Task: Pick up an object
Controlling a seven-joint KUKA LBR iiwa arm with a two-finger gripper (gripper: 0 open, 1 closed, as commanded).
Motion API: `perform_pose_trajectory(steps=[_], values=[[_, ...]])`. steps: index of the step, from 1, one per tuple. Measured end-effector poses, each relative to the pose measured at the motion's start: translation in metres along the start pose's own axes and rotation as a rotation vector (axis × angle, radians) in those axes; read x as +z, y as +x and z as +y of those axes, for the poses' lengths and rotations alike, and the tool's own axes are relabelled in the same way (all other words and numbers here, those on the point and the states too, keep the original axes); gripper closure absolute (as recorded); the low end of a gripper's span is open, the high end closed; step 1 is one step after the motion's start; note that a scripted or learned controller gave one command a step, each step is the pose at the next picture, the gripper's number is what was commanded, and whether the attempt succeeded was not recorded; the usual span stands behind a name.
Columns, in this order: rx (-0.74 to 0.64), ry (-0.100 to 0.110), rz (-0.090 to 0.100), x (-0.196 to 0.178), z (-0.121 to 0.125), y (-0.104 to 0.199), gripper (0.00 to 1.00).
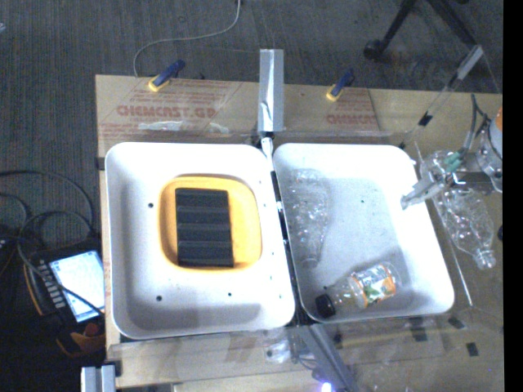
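Two white bins sit side by side on a brown cardboard-covered surface [237,109]. The left bin [131,219] holds a yellow tray-like object [249,219] with a black ribbed block [204,227] lying on it, near the bin's centre. The right bin [425,251] holds a clear crumpled plastic bottle [306,211] along its 9 o'clock side and a second bottle with a black cap and an orange label [359,288] lying on its side toward 6 o'clock; the label's writing is too small to read. Faded red lettering on the cardboard at 12 o'clock cannot be read with certainty. The hand [413,196] hangs at the right bin's 3 o'clock rim; whether it is wide or narrow cannot be told. Another clear bottle [470,223] lies outside that bin, just beside the rim at 3 o'clock.
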State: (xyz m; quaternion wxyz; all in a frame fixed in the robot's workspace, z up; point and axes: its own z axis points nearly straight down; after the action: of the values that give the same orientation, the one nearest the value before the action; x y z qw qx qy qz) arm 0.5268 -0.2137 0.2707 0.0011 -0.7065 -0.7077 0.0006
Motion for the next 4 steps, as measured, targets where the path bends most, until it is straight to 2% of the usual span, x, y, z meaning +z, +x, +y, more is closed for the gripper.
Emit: perform_pose_trajectory(steps=[1, 2, 3, 4], values=[[-0.147, -0.001, -0.003, -0.011, 0.017, 0.004, 0.0], [-0.362, -0.001, 0.0, 0.072, -0.042, -0.009, 0.0], [-0.571, -0.011, -0.005, 0.16, -0.039, 0.006, 0.0], [-0.441, -0.003, -0.002, 0.1, 0.061, 0.038, 0.0]])
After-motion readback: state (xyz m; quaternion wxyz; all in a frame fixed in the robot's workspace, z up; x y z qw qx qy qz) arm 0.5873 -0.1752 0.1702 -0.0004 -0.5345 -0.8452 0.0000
